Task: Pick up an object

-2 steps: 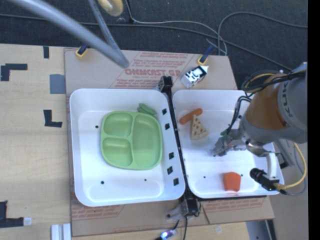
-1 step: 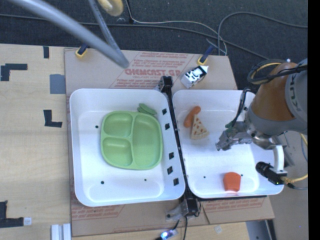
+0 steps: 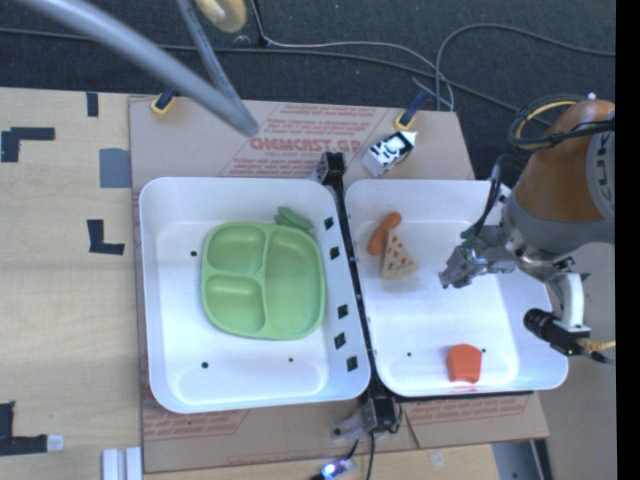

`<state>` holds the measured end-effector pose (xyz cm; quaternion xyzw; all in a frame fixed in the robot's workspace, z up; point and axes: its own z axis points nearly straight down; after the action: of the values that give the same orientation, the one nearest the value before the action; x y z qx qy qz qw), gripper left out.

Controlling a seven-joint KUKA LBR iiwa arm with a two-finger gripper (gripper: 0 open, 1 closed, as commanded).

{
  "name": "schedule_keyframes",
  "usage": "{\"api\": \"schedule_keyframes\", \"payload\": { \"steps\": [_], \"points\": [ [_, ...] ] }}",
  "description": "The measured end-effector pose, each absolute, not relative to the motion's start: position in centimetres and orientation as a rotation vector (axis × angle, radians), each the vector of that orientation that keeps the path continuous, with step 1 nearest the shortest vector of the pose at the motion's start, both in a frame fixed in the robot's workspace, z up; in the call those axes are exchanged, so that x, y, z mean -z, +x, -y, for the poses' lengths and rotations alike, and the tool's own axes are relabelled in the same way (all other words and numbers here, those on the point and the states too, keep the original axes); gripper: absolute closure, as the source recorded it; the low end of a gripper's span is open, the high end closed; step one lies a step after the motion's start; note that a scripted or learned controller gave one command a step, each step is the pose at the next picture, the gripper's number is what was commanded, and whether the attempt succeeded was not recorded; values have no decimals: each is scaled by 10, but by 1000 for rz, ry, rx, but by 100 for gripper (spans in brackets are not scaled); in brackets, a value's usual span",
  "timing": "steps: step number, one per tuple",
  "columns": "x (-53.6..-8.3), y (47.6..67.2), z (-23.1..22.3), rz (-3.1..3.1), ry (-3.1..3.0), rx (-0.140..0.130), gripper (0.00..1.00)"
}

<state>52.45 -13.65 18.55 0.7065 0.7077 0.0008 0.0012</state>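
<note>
Objects for the pick lie in two white bins, and we go through them by size. We see the left bin (image 3: 160, 298) holding a green divided plate (image 3: 265, 278) with a small green piece (image 3: 294, 218) touching its far edge. We see the right bin (image 3: 500, 363) with three smaller things: a wedge-shaped pizza slice (image 3: 397, 258) toward its far left, an orange sausage-like piece (image 3: 383, 232) touching the slice's far side, and an orange block (image 3: 463, 362) by the near wall. The gripper (image 3: 462, 268) hangs over the middle of the right bin, right of the slice and well apart from the block. We cannot tell how its jaws stand, and we see nothing between them. So we judge the pick not yet made: choosing a target, descending, closing and lifting all remain.
</note>
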Motion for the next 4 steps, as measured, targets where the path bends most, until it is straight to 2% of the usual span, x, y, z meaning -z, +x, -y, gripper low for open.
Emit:
{"api": "schedule_keyframes", "payload": {
  "steps": [1,4],
  "points": [
    [-238,526,136,-2220,2217,-3,100],
    [-238,520,-32,-2232,2214,-1,100]
  ]
}}
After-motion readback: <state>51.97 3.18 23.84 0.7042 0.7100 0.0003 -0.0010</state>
